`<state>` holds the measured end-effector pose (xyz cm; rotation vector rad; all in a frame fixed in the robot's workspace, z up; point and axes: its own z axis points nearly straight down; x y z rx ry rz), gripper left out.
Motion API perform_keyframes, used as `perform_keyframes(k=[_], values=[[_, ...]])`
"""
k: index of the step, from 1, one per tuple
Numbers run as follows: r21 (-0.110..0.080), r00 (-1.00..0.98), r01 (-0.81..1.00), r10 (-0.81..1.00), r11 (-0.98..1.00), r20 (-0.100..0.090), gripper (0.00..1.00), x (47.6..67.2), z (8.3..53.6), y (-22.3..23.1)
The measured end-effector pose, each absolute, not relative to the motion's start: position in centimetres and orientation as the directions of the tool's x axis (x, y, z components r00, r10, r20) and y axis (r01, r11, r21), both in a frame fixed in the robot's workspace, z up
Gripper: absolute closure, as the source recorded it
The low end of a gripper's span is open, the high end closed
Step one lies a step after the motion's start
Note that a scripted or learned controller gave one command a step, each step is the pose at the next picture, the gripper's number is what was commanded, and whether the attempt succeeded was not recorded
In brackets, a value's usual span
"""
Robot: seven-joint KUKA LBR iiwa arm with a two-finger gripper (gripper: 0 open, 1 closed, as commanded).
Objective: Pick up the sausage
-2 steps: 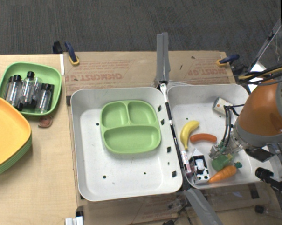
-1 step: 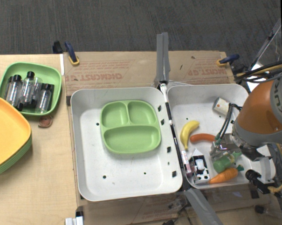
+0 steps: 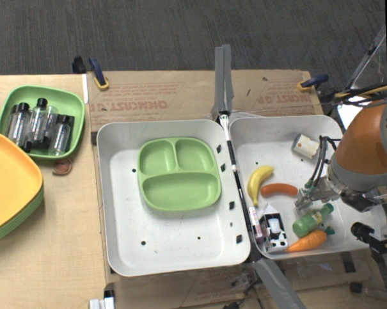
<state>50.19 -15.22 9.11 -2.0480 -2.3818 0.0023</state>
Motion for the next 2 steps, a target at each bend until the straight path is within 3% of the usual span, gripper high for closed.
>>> perform_keyframes(k=[1, 2], values=[[-0.003, -0.274, 0.962, 0.962, 0.274, 0.001, 1.0, 49.7, 9.1, -13.6], [-0.001, -0.258, 0.966, 0.966, 0.258, 0.0, 1.0, 51.8, 9.1, -14.5]])
